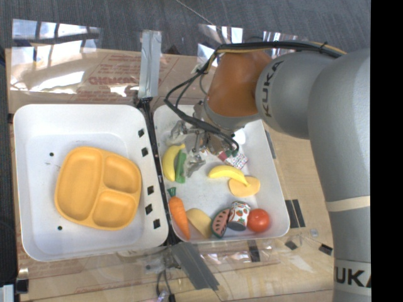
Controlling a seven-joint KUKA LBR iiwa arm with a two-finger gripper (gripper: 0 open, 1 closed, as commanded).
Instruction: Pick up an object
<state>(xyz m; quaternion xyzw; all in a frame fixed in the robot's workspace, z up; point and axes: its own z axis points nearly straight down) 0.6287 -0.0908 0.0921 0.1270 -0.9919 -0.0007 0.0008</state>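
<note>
Bins, two shallow white ones, sit side by side on a bench seen from above at a slant. The left bin [25, 187] fills the left half of the frame and holds a yellow tray [97, 186] with three compartments, lying flat near its centre.

The right bin [277, 197] sits at centre frame and holds toy food. A corn cob [169, 161] with a green husk lies at its left edge. Just right of that, near the middle, lie a banana [221, 172] and a pale peach slice [246, 185], touching each other. Along the lower edge, from left to right, are a carrot [179, 216], a potato [199, 221], a watermelon slice [221, 223], a small printed carton [239, 213] and a tomato [258, 219], packed close together.

A grey arm [327, 99] with an orange band reaches in from the right. Its gripper [200, 145] is down in the upper part of the right bin, just beside the corn and above the banana. Metal parts and black cables crowd it, so I cannot tell its state, and nothing is clearly held.
</note>
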